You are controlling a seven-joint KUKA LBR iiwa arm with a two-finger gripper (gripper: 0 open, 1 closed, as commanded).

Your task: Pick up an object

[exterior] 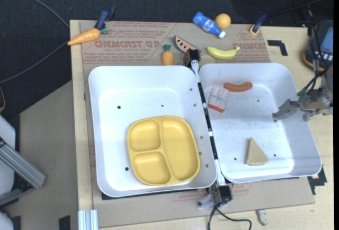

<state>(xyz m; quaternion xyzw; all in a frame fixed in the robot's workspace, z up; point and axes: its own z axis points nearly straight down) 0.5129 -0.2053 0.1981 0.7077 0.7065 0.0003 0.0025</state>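
hovering at the right bin's [296,86] right rim, tool [282,112] state unclear, cheese wedge [256,152] toward the desk's front edge.

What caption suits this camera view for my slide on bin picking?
Gripper at the right bin's edge, near sausage, packet and wedge.

I see open floor in the right bin [275,78] around the wedge [256,152], which sits near the front wall. Well behind the wedge, the sausage [238,86] and packet [217,98] crowd the back-left corner; the middle between stays passable.
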